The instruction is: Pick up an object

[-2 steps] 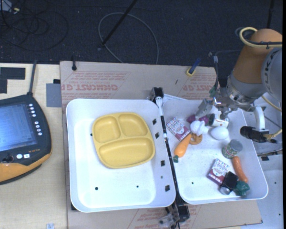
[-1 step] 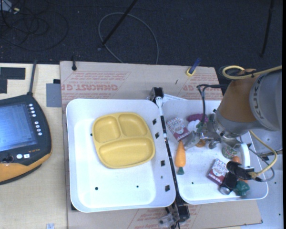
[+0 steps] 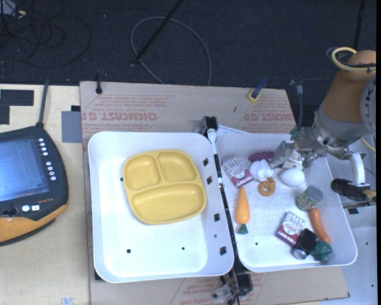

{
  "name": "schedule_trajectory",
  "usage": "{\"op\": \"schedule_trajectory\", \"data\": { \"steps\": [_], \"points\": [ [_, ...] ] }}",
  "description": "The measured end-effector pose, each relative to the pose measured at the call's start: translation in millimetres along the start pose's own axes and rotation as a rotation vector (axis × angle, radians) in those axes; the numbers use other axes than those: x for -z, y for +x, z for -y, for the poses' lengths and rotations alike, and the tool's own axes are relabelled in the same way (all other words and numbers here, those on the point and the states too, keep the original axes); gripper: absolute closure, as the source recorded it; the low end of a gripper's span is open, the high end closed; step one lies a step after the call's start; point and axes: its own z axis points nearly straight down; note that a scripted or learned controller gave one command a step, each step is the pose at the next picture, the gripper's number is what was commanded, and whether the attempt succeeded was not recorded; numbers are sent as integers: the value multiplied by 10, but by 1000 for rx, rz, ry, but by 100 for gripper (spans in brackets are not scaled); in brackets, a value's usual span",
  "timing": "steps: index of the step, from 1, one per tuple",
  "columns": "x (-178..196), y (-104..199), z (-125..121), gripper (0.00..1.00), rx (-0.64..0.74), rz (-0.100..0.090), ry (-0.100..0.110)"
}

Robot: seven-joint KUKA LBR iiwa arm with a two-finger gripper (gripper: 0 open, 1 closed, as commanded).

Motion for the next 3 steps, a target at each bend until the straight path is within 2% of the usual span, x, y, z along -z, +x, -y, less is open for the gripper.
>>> {"op": "schedule_trajectory", "data": {
  "steps": [1,2,3],
  "points": [
    [140,444,465,0,2,-2,4],
    [-716,930,346,0,1,0,-3],
    [-614,902,344,100,-4,3,-3]
  ]
}}
